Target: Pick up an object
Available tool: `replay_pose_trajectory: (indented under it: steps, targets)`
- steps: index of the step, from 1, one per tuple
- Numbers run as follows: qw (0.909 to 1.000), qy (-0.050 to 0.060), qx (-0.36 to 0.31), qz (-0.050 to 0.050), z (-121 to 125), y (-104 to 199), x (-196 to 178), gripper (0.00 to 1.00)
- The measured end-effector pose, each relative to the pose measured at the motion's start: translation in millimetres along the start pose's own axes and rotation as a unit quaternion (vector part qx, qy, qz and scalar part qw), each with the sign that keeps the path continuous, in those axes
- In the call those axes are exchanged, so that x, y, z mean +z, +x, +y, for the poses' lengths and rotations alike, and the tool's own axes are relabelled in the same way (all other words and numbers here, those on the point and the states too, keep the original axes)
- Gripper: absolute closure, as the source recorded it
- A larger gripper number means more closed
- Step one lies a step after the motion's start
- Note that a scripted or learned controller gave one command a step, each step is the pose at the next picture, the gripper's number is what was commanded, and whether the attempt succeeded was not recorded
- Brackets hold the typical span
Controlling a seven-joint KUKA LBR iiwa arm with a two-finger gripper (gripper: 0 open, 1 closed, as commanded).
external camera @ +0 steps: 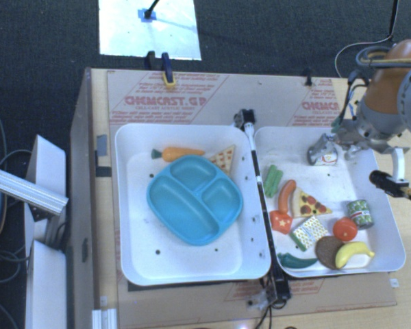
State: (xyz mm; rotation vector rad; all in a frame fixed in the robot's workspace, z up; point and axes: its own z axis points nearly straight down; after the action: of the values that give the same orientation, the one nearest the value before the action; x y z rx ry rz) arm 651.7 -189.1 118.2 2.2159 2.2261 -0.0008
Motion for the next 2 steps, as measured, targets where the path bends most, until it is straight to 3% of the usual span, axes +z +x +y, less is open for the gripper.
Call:
replay_pose_trajectory:
  steps: [1,2]
  targets:
    - [1.0000,-0.002,0.000,0.000,17.6,6.7,25.8,0.00]
    - [1.0000,-0.003,-0.002,-0.002,18.8,6.4,14.0,1.00]
